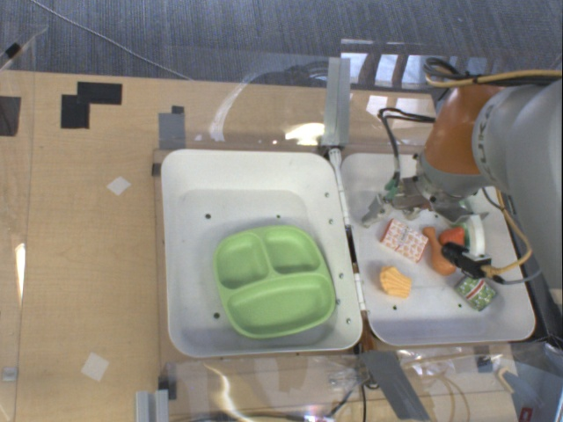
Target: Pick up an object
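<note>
Two white bins sit on the bench: a left bin [185, 236] and a right bin [440, 319]. The left one holds one green plate [274, 280] with three compartments. The right one holds five small things: one checked pink block [404, 240], one yellow piece [396, 281], one orange piece [437, 253], one red piece [453, 235] and one green-and-white can [478, 292]

you're looking at a desk [79, 262] of pale, matt wood-look board. both white bins [255, 178] read as smooth moulded plastic with a soft sheen. the green divided plate [274, 281] is smooth, slightly glossy plastic. the arm [519, 139] has a satin grey shell and a glossy orange band [450, 139]; grey metal brackets [336, 104] sit behind the bins.
</note>
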Tool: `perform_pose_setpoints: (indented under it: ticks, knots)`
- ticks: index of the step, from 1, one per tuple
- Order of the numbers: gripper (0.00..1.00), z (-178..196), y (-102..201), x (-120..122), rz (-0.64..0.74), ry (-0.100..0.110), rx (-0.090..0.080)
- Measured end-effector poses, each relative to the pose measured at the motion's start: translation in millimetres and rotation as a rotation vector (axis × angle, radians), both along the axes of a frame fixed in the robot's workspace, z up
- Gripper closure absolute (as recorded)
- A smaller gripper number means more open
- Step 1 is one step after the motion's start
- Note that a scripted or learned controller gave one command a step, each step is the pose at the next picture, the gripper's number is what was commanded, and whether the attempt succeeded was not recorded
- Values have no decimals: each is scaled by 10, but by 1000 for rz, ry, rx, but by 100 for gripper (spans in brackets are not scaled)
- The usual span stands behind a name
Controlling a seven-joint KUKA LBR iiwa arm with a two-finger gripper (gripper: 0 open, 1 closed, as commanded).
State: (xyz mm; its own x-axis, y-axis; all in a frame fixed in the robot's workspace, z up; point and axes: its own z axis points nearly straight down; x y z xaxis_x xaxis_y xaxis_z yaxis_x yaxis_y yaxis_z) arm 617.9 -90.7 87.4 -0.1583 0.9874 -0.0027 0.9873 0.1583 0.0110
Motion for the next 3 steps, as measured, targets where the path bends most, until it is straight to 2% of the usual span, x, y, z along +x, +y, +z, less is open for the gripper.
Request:
perform_pose_setpoints:
  ticks: [1,2,3]
  knots:
    - [0,10,-185,-479,-77,-2,1]
    - [100,90,-194,-458,-75,-3,-1]
    - [100,949,488,-774,93,10,0]
